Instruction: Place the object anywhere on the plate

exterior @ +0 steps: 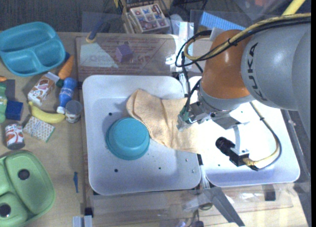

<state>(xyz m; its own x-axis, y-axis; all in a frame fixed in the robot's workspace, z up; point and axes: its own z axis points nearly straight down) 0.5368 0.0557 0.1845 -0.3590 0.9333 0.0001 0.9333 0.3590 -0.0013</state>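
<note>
Claw (183, 121) low at right edge of tan cloth (158, 117); finger state impossible to tell.
Cloth sprawled across left bin (94, 93), draped over its right rim, touching blue plate (128, 138). Likely snags: thin pinch slipping, trailing fabric catching rim, dragging plate.

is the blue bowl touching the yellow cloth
Touching. In the camera view the blue bowl sits upside down in the left bin with its upper right rim overlapping the edge of the yellow cloth, no gap between.
</note>
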